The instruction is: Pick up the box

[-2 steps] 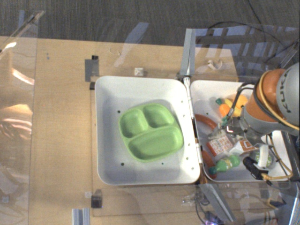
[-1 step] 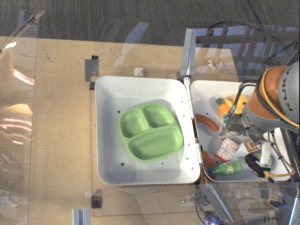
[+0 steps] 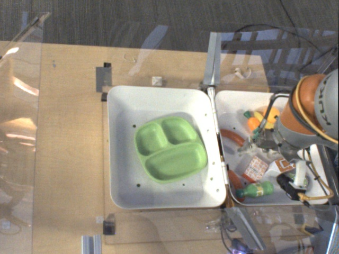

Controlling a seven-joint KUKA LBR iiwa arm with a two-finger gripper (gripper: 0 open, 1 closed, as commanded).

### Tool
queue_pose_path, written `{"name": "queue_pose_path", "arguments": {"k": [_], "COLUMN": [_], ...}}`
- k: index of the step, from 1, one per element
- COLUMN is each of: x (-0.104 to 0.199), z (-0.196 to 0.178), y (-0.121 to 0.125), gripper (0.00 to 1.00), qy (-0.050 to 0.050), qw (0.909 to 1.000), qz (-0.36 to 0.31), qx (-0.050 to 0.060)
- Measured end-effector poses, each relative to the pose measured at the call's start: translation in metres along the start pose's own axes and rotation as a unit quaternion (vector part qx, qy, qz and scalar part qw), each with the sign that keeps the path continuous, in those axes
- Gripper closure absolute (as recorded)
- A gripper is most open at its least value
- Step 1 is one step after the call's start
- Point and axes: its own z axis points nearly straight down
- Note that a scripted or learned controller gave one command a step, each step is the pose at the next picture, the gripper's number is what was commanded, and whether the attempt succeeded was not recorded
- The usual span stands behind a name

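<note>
The box, small with a red and white print, lies tilted on the floor of the right bin, near the bin's middle. My gripper hangs just above and behind the box, at the end of the grey arm with its orange band coming in from the right. The gripper's body covers the spot where it meets the bin's contents, and nothing shows held in it.
A green bottle lies in front of the box. A red sausage-like piece sits to the left, orange and yellow toys behind, and a brown item to the right. The left bin holds a green divided plate.
</note>
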Motion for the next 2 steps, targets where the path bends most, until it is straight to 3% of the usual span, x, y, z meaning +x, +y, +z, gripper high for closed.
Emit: {"name": "queue_pose_path", "arguments": {"k": [1,2], "x": [0.007,0.007], "z": [0.011,-0.001], "y": [-0.023,-0.020], "gripper": [0.00,1.00], "qy": [-0.002,-0.002], "qw": [1.0000,1.0000], "qz": [0.002,0.001], "qx": [0.000,-0.003]}}
